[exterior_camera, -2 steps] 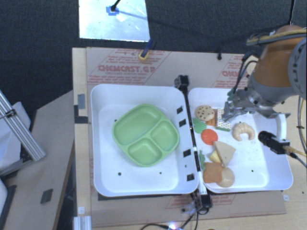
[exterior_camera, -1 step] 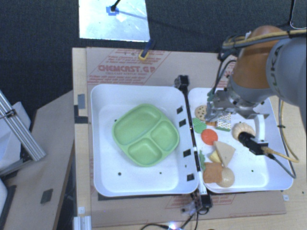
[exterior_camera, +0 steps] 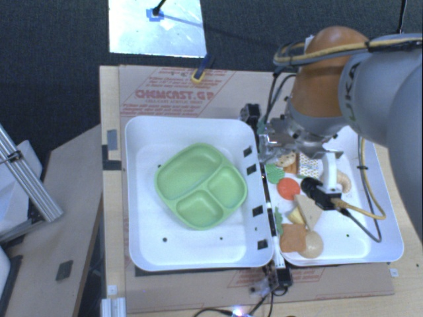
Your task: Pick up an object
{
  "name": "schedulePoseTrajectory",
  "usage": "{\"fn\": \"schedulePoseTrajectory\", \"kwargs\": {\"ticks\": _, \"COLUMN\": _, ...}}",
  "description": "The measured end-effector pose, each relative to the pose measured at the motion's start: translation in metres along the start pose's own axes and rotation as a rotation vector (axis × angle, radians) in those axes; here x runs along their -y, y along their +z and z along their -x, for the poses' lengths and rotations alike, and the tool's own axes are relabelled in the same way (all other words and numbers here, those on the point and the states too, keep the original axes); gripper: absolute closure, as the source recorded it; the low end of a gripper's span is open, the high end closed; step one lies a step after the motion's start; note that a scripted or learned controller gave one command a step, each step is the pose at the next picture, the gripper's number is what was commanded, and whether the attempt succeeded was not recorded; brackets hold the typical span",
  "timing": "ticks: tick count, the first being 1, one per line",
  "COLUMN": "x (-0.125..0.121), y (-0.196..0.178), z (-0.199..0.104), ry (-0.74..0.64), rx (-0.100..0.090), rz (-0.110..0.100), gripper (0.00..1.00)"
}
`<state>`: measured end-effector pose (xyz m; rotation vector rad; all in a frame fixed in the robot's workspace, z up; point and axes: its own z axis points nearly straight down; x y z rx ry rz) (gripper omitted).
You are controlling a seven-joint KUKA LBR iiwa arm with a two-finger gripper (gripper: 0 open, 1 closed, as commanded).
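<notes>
Pale green three-compartment plastic plate (exterior_camera: 200, 185) lying untouched in left white bin (exterior_camera: 139, 197), then red round toy (exterior_camera: 287, 188), tan lump (exterior_camera: 294, 238) and yellow wedge (exterior_camera: 308, 211) crowding right white bin's (exterior_camera: 370, 230) left side, under grey gripper (exterior_camera: 301, 154), grip impossible to tell, nothing visibly lifted, pick seemingly still undone.

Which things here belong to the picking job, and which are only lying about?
Belongs to the job, most likely:
arm; right bin, over which the arm hangs; in it the red piece, wedge, cracker, orange lump.

Just lying about, it seems:
left bin with the green plate; cardboard; shiny sheet; rail.
</notes>
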<state>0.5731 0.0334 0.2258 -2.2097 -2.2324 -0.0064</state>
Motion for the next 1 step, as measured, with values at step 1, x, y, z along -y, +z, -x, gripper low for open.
{"fn": "schedulePoseTrajectory", "kwargs": {"ticks": 1, "x": 0.0014, "y": 0.0116, "z": -0.0455, "ry": 0.002, "rx": 0.001, "rz": -0.003, "gripper": 1.00}}
